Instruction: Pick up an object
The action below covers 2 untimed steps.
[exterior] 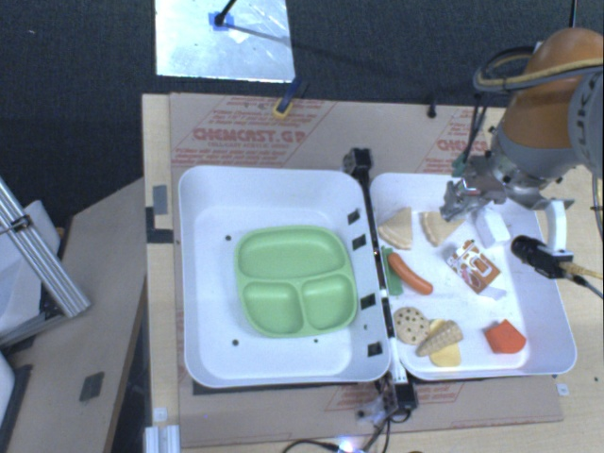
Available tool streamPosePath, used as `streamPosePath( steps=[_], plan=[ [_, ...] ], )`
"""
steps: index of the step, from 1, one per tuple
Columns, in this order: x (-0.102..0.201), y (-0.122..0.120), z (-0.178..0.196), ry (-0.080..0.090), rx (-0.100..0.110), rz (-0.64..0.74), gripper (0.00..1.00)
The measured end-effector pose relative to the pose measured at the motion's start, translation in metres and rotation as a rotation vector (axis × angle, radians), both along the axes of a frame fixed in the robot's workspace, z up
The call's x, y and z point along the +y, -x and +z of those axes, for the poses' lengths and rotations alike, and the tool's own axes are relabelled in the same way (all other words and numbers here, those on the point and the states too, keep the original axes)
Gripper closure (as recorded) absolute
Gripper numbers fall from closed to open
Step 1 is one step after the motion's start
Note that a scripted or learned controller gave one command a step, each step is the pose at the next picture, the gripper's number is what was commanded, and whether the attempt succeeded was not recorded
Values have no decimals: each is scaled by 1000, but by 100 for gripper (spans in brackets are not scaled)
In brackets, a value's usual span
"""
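Now gripper [457, 199] lowered over bread slice [435, 226].

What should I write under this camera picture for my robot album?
Robot claw hovers over toy food in the right bin; green tray waits in the left bin.

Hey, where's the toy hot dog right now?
The hot dog lies in the right bin, near its left wall, just below the bread wedge and above the cookie.

light: bright, even, from above | glare: foil sheet [225, 25], white bins [274, 192] | shadows: soft, faint | focus: slightly soft, grainy throughout
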State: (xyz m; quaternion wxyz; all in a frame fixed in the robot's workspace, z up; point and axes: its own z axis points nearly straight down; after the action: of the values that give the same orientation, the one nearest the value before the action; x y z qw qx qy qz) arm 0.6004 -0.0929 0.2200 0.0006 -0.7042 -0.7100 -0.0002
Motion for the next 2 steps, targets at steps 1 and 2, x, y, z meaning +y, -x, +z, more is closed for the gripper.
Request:
streamPosePath(
  steps=[1,2],
  plan=[
    [28,25,14,0,-1,0,100],
    [18,23,-4,2,0,-8,100]
  ],
)
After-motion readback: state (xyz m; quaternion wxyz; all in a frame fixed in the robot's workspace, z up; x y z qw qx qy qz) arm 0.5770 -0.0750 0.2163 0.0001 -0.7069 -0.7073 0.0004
